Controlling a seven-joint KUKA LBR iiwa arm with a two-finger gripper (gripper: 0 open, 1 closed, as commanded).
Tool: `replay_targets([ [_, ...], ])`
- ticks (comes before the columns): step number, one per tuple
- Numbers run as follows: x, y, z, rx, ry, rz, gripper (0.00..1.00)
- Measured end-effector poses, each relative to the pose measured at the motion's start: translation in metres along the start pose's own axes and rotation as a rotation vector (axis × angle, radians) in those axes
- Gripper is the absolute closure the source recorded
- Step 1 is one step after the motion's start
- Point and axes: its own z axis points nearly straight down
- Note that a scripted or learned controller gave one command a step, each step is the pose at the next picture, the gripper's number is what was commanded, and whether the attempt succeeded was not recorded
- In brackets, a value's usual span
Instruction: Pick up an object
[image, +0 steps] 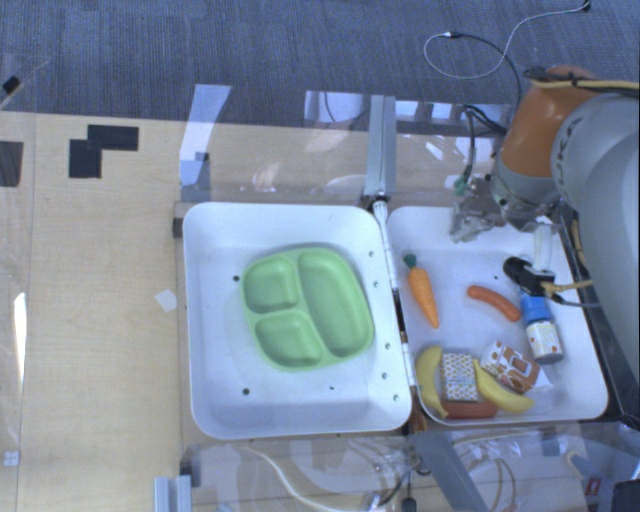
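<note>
My gripper (470, 224) hangs over the far left part of the right bin (450, 258), with nothing visible in it. Below it in that bin lie an orange carrot (424, 296) near the left wall and a small orange-red sausage (494, 302) in the middle. A little bottle with a blue cap (541, 335) stands toward the right. At the near edge sit two bananas (430, 375), a checkered box (459, 376), a red and white packet (510, 367) and a red sausage (468, 409).
The left bin (210, 300) holds a green divided plate (305, 307). A metal rail (378, 150) runs back from the wall between the two bins. The grey arm (600, 170) fills the right side above the right bin.
</note>
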Motion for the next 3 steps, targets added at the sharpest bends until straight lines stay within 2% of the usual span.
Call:
replay_targets([
  [1,-0.047,0.000,-0.151,0.024,0.003,-0.146,1.00],
  [2,-0.046,0.003,-0.163,0.017,0.001,-0.153,1.00],
  [3,-0.028,-0.002,-0.136,0.029,0.002,0.024,1.00],
])
